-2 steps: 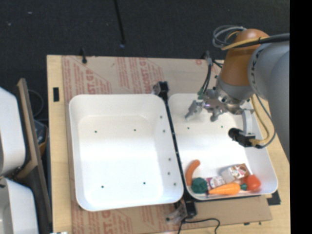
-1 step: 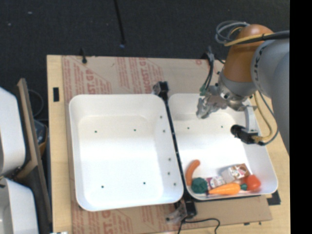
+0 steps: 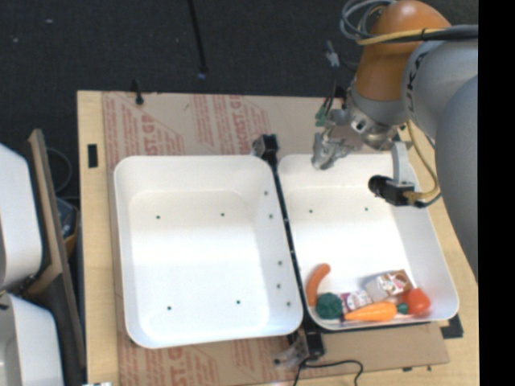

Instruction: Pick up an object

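The right bin (image 3: 362, 223) holds a small heap at its near edge: an orange curved sausage-like piece (image 3: 319, 279), a dark green lump (image 3: 328, 305), a carrot (image 3: 372, 314), a small printed carton (image 3: 385, 285) and a red-orange tomato-like ball (image 3: 417, 301). My gripper (image 3: 324, 158) hangs over the far left corner of the right bin, well away from the heap. Its grey fingers point down and look close together, with nothing between them.
The left bin (image 3: 201, 248) lies beside the right one, a black divider strip (image 3: 282, 223) between them. Both rest on a cardboard sheet (image 3: 185, 127). A black cable connector (image 3: 390, 189) dangles from the arm over the right bin's far side.
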Action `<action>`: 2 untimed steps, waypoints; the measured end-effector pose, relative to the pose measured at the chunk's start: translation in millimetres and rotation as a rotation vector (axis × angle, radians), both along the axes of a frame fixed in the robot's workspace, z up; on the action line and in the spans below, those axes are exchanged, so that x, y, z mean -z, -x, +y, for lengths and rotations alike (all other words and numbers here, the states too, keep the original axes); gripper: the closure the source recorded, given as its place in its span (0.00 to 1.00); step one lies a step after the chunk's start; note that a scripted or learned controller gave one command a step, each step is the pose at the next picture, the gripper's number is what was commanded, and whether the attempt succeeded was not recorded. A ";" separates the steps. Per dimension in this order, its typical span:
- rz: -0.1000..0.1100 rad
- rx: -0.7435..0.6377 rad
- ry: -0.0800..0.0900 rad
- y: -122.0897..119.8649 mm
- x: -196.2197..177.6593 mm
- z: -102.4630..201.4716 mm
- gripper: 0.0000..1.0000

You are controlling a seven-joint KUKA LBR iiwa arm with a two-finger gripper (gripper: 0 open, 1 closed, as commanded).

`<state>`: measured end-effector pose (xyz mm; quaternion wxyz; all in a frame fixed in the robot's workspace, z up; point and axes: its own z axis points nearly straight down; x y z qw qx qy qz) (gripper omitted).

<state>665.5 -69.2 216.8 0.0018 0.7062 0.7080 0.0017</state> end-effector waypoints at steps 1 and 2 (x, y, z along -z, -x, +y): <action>0.005 0.001 -0.001 -7.6 16.6 47.9 1.00; 0.004 0.000 -0.001 -22.6 16.0 89.0 1.00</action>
